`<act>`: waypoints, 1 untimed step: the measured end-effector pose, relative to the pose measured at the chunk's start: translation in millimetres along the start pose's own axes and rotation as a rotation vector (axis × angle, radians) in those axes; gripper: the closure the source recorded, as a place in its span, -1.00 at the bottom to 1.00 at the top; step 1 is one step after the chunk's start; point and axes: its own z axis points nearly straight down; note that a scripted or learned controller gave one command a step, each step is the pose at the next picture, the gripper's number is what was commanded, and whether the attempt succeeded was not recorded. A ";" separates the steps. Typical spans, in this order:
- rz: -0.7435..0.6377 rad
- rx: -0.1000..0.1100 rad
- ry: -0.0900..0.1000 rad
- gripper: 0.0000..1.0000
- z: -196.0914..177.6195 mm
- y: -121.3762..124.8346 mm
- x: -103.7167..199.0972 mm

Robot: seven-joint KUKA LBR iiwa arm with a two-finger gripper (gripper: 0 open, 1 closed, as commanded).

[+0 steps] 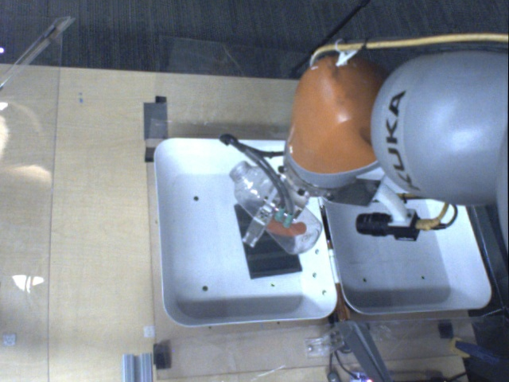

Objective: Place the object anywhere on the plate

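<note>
Arm w/ gripper over black plate, left bin

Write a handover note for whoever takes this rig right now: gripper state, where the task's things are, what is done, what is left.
Gripper: low over the left bin, its fingers hidden by the wrist and clear plastic, so its state cannot be told.
Object: a small orange object lies just below the gripper, behind or inside a clear plastic piece; whether it is gripped cannot be told.
Plate: the dark flat square in the left bin looks like the plate; the orange object sits over its upper right part.
Done: arm brought to the plate.
Left: confirm the object rests on the plate, then withdraw.
</note>
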 end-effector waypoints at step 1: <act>0.001 -0.005 -0.004 1.00 -11.2 0.9 -1.7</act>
